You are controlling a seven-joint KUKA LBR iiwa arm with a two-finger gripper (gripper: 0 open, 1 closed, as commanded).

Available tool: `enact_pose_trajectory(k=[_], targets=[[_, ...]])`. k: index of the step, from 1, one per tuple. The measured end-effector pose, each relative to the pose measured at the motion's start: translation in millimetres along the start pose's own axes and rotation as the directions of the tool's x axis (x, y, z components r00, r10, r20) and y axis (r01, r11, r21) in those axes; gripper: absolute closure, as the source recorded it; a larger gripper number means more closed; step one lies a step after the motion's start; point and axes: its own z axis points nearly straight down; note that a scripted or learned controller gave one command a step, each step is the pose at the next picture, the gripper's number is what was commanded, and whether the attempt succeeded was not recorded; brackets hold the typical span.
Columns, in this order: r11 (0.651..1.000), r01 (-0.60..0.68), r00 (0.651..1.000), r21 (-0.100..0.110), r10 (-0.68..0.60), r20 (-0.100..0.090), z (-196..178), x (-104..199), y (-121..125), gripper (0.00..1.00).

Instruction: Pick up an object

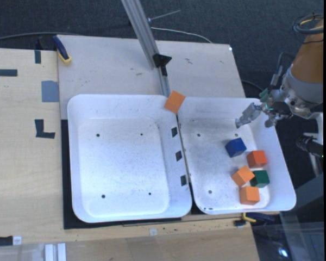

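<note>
The gripper point(256, 115) hangs over the right bin's point(206, 145) upper part, nothing between its fingers, which look parted, though the view is small. Below it the blue cube point(235, 147) lies nearest, apart from the orange and green blocks clustered lower right, so likely the easiest pick.
</note>
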Motion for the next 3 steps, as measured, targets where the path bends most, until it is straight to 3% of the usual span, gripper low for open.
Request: enact_pose_trajectory(k=[1,2,3], targets=[[1.0,-0.001,1.0,0.007,0.001,0.0,157.9,-35.7,38.6,0.0],[1.0,-0.001,1.0,0.0,0.001,0.001,153.0,-35.7,40.4,0.0],[1.0,-0.002,1.0,0.003,0.002,0.0,153.3,-18.2,10.9,0.0]])
